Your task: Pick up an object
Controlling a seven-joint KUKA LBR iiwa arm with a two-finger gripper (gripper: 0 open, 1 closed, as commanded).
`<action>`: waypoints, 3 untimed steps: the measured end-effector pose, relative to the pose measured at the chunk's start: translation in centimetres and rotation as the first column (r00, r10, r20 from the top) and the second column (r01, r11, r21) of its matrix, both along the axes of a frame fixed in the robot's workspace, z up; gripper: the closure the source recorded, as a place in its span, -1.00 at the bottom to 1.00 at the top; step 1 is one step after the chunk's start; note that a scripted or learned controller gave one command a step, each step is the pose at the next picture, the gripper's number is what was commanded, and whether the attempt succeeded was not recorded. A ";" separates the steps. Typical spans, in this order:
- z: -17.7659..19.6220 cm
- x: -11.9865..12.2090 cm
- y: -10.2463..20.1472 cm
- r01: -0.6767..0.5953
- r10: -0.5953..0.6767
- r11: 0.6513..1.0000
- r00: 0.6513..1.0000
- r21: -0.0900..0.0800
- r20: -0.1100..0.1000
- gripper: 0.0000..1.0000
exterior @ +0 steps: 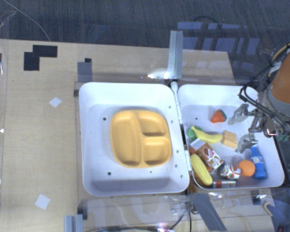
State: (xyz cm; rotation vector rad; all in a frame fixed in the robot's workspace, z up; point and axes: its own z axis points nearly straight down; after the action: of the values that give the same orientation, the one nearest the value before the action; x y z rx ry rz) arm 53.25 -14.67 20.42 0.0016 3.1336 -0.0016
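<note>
1. The gripper point(245, 128) hangs over the right bin point(203, 96), fingers spread apart with nothing between them.
2. Nearest target, by my judgement: the cheese block point(229, 139), just left of the near finger.
3. The banana point(206, 136) lies further left, its long axis running left-right.
4. The strawberry point(218, 115) sits left of the far finger; the blue bottle point(257, 163) and the orange point(246, 168) lie nearer.
</note>
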 end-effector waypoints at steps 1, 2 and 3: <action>-6.8 -4.5 2.0 0.097 -0.097 0.995 0.995 0.002 -0.005 -1.00; -5.9 -4.4 -6.2 0.004 -0.004 1.000 1.000 -0.003 0.001 -1.00; -3.2 -1.7 -5.8 0.199 -0.199 0.980 0.980 0.001 0.002 -1.00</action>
State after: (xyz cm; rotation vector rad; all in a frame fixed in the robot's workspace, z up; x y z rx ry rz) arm 51.54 -20.51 17.23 0.3140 3.1159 -0.0018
